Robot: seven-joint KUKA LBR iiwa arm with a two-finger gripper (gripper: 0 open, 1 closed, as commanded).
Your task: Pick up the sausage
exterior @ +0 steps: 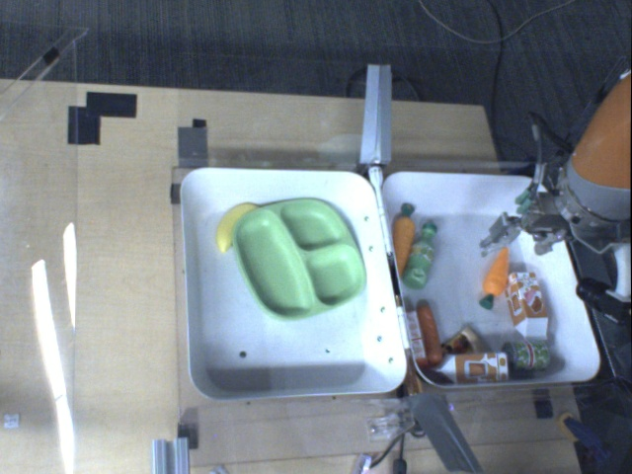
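A light-green three-compartment plastic tray (pixel 299 256) lay in the left white bin (pixel 212 363), a yellow banana-shaped piece (pixel 230 227) tucked under its edge, two orange carrots (pixel 403 238) (pixel 496 273) and a green bottle (pixel 420 257) sat in the right white bin (pixel 454 191).

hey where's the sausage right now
In the camera view, the sausage lies in the right bin, near its lower left corner against the left wall, below the green bottle and the carrot.
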